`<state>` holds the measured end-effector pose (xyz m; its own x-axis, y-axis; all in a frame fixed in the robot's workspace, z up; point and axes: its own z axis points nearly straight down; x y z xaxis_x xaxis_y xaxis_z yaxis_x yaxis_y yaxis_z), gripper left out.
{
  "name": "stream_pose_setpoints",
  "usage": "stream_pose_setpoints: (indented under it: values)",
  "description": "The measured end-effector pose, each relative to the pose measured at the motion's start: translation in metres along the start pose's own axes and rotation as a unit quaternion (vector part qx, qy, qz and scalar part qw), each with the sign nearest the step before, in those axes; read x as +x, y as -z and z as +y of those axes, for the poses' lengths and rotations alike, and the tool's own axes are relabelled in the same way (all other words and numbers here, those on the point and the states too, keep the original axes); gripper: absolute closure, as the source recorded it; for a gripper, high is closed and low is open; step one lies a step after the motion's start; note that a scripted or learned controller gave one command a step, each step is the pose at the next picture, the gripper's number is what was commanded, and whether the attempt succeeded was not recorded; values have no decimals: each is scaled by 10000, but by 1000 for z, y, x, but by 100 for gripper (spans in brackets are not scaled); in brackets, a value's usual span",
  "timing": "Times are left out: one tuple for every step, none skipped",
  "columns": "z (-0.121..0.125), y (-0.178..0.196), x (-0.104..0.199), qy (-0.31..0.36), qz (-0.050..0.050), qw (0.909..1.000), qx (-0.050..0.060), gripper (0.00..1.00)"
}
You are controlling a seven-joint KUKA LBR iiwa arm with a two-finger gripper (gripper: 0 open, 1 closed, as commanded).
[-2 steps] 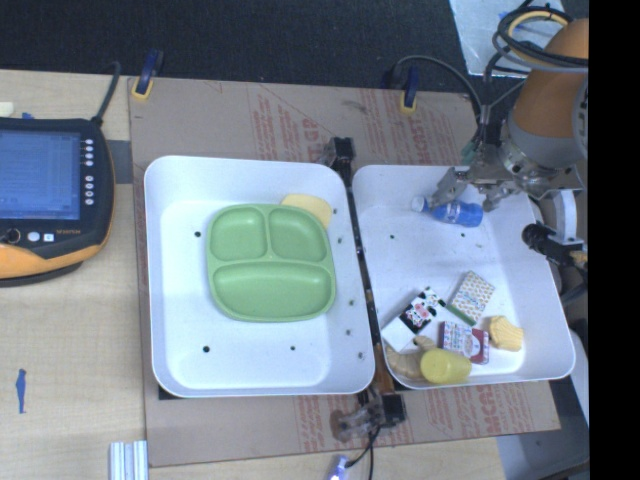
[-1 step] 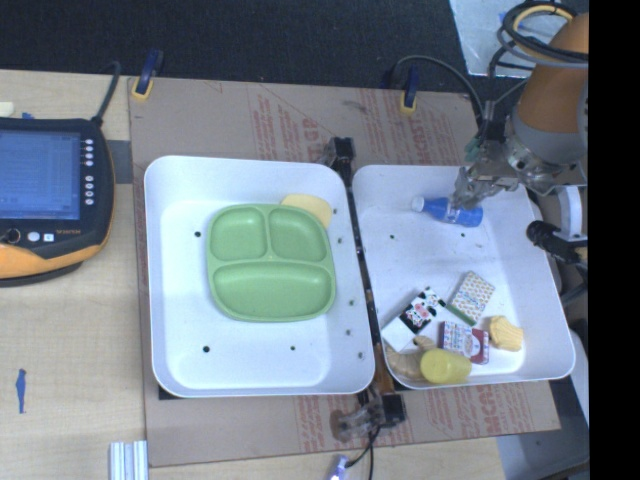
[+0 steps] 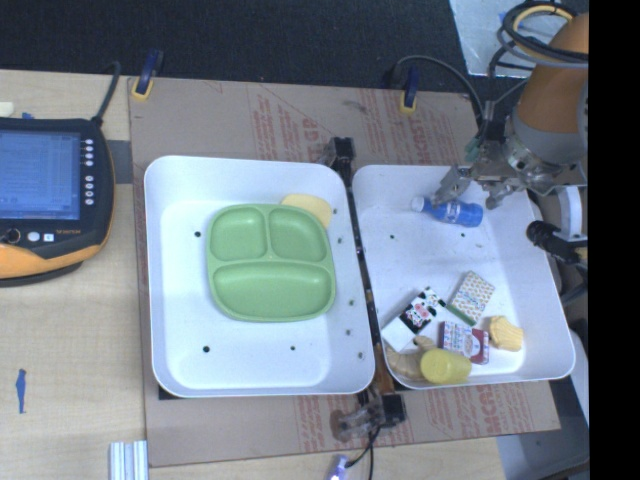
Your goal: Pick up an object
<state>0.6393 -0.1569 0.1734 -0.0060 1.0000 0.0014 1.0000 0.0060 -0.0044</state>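
Hovering over the right bin [image 3: 540, 268], the gripper [image 3: 472, 190] spreads its fingers wide just above a small blue bottle [image 3: 452, 211] lying on its side near the far wall, not clasped.

The grey arm [image 3: 548, 118] enters at the upper right of the frame, its orange band topmost, wrist angled down and leftward. The gripper [image 3: 476, 188] hangs low, its two fingers spread apart, nothing visibly clamped between them.

Robot lab: teach pendant [image 3: 50, 193], clamped bench [image 3: 70, 368].
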Motion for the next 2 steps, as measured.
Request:
stream_pose_setpoints:
  values:
    - [-15, 3, 1, -19, -9, 10000, 1, 0]
    - [16, -65, -29, -13, -15, 10000, 1, 0]
